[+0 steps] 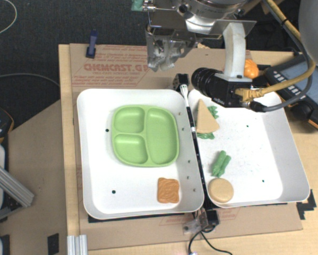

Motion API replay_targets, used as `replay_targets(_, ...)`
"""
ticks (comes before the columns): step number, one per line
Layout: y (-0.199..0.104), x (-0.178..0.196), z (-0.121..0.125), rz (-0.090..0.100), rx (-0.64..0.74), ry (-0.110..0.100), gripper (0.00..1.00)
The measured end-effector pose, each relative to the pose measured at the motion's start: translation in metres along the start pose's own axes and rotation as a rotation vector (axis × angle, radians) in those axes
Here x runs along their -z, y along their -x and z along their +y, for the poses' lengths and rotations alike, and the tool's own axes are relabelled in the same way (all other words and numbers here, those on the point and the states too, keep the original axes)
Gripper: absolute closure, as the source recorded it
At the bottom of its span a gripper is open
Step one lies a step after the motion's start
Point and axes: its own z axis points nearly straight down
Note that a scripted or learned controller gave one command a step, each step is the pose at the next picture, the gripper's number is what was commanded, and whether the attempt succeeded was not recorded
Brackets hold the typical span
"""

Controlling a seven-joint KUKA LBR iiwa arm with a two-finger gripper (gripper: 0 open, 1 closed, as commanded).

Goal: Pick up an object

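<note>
The hand (163, 53) hangs raised behind the left bin (89, 142); its grip cannot be told.

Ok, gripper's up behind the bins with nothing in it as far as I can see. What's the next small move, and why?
Probably bring the gripper forward and to the right, over the right bin, then stop above the tan wedge. It hangs past the bins' far edge, over the cardboard, with nothing seen between its fingers. The wedge looks like the nearest loose piece.
</note>
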Motion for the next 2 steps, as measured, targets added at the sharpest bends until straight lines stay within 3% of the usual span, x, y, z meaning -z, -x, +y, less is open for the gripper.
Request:
replay_targets(1, 0.019, -0.009, -0.024, -0.009, -0.004, -0.022, 1.0)
replay_targets(2, 0.001, -0.209, -0.029, -0.017, -0.002, -0.037, 1.0)
